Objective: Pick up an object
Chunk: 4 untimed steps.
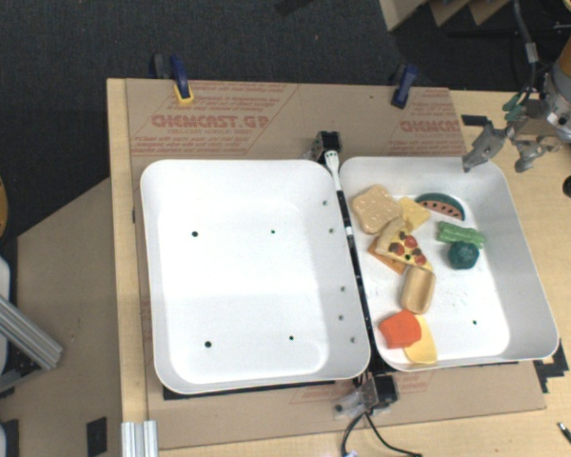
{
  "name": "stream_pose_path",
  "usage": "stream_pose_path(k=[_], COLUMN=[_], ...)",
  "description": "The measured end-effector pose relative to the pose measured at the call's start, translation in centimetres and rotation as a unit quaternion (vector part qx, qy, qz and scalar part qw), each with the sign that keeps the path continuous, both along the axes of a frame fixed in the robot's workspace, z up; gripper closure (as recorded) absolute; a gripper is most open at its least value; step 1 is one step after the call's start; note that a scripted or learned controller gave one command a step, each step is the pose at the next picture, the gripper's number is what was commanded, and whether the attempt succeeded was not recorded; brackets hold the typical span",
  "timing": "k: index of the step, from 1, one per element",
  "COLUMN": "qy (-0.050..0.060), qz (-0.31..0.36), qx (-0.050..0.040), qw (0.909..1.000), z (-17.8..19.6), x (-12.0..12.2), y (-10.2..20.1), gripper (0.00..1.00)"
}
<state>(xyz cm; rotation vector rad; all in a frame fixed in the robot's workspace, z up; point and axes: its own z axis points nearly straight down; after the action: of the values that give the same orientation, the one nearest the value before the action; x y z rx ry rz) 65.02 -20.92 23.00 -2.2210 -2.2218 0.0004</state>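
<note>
The right bin (514, 284) holds several toy foods: a tan bread slice (373, 208), a pizza slice (400, 249), a watermelon wedge (440, 205), a green vegetable (460, 241), a tan bread roll (418, 288), an orange piece (400, 329) and a yellow piece (422, 352). My gripper (501, 158) hangs above the bin's far right corner, away from the food. Its two fingers stand spread apart, open, with nothing between them.
The left bin (171, 255) lies beside the right one, with a black divider strip (347, 246) between them. Both rest on a cardboard sheet (266, 112) held by blue clamps (179, 76). Wooden bench surface lies to the right.
</note>
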Motion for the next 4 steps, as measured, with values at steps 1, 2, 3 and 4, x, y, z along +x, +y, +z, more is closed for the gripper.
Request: stream_pose_path(k=[1, 2, 3, 4], qy=[-0.002, -0.011, 0.008, 0.006], qz=[0.001, 0.002, -0.001, -0.001], qx=[-0.0011, -0.0033, 0.0026, 0.0020], qw=[1.0000, 0.9999, 1.0000, 1.0000], z=[1.1, 23.1, 10.5, 3.6], x=[0.1, -1.2, -8.6, -14.7], y=[0.0, 3.0, 5.7, 6.7], gripper=[1.00, 1.00, 1.00, 1.00])
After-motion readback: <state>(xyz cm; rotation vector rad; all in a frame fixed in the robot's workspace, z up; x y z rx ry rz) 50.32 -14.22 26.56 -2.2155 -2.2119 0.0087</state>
